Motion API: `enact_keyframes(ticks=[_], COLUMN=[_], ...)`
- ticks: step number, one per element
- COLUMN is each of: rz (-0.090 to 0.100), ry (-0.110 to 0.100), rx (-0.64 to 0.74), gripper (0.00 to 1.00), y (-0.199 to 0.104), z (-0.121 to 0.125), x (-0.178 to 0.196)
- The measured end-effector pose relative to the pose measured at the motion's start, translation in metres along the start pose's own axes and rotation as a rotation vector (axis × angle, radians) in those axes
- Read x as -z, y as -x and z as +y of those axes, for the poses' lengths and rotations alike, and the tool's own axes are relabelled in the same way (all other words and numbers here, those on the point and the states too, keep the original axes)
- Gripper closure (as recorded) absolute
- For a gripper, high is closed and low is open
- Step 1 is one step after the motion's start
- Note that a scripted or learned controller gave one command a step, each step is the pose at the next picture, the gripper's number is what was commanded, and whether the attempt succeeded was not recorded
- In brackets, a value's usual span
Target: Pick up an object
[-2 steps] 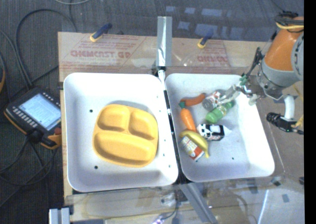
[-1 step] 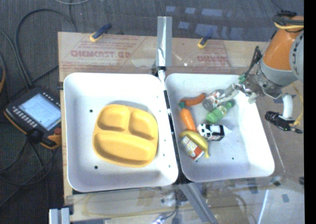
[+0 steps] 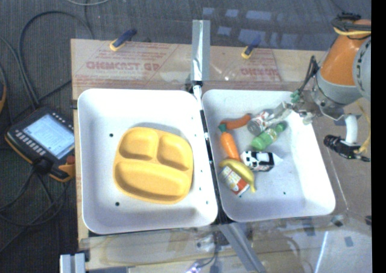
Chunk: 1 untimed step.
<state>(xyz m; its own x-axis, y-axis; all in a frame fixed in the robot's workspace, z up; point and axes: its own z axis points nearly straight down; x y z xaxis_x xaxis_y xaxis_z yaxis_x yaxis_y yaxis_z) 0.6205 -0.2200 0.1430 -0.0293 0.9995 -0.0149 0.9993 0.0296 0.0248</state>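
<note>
The gripper (image 3: 283,109) is poised at the right bin's (image 3: 313,199) far side; its state cannot be told. The crowded green bottle (image 3: 268,136) and silver can (image 3: 260,122) could be nudged aside.

Grey arm (image 3: 362,76) with a rounded orange band (image 3: 339,61) above the wrist; thin black cables run alongside.

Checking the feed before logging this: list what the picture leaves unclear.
- Gripper: small and blurred over the right bin.
- Arm: cut off by the right edge.
- Silvery item: too blurred to identify.
- Can: partly under the banana, label unreadable.
</note>
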Motion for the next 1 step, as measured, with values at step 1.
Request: enact_keyframes(ticks=[1], rz=[-0.002], ry=[0.003], rx=[0.015], gripper=[0.00], y=[-0.0007], z=[0.0011], x=[-0.0009])
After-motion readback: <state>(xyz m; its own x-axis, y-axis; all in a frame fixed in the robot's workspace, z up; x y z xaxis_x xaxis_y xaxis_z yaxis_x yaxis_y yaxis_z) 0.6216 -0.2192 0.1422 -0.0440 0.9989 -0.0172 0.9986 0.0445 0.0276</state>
